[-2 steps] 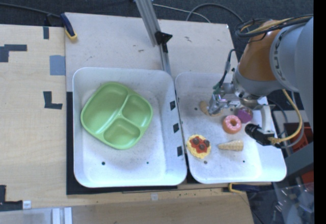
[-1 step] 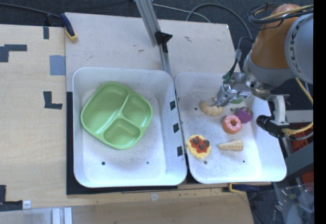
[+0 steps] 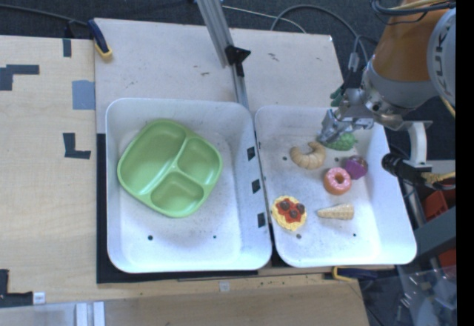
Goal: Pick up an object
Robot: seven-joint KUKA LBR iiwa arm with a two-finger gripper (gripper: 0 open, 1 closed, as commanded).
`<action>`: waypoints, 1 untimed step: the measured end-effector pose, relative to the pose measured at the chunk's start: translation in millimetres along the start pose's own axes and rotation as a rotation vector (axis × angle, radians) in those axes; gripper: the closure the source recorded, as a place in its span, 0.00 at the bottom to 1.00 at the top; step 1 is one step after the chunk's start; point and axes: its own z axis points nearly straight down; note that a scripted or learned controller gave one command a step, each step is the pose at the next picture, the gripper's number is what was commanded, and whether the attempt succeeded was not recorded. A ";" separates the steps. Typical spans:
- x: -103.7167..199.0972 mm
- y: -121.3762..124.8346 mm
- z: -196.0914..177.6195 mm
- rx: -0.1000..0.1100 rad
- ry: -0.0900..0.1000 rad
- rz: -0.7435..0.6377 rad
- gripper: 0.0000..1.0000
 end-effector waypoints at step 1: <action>0.4 0.9 -34.8 0.001 0.000 0.001 1.00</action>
